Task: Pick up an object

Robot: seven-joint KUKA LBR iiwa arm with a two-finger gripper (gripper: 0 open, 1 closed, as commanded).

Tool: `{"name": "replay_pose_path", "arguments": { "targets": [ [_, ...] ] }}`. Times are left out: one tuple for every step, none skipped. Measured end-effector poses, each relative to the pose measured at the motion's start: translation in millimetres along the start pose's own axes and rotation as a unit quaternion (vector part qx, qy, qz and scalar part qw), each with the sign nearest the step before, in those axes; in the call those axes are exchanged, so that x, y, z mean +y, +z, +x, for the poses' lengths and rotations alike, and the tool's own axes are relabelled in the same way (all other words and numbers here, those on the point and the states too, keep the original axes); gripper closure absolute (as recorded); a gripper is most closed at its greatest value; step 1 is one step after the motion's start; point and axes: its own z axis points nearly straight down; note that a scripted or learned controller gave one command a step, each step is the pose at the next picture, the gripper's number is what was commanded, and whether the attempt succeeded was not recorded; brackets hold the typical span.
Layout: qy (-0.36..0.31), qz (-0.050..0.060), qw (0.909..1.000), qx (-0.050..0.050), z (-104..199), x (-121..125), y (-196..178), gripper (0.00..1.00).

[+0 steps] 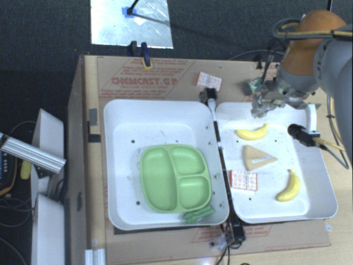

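Camera view. The arm (335,65) enters from the upper right of the frame, and its orange band (311,29) sits above the wrist. The gripper (260,108) hangs over the upper left corner of the right bin (317,206), close to the rim. Whether the gripper is spread or pressed together cannot be told (that part of the frame is blurred). Nothing is seen held in it.

Contents of the right bin:
- The upper banana (251,132) lies just below the gripper in the frame and curves upward at both ends. No contact between the two is visible.
- The tan wedge (258,158) lies flat just below the upper banana, near the middle of the bin.
- The red-and-white card (243,180) lies at lower left, against the wall shared with the other bin.
- The lower banana (289,186) lies at lower right, well apart from the gripper.

Contents of the left bin (143,117):
- The green divided plate (175,178) lies flat in the lower centre, with three compartments facing up.
- The green cloth (198,213) lies at the lower right edge of the plate, touching it.

Both bins rest on a cardboard sheet (138,76) with red lettering. A second small card (208,80) lies on this sheet above the bins, outside both.
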Motion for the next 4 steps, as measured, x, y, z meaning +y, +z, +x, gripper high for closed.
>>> {"name": "replay_pose_path", "arguments": {
  "targets": [
    [0.001,0.001,1.0000,0.000,-2,-1,1,0.00],
    [0.002,-0.001,1.0000,-0.002,8,-15,76,0.00],
    [0.001,-0.006,1.0000,-0.002,-4,-30,84,0.00],
    [0.001,-0.009,1.0000,-0.004,-6,-29,72,1.00]
  ]
}}
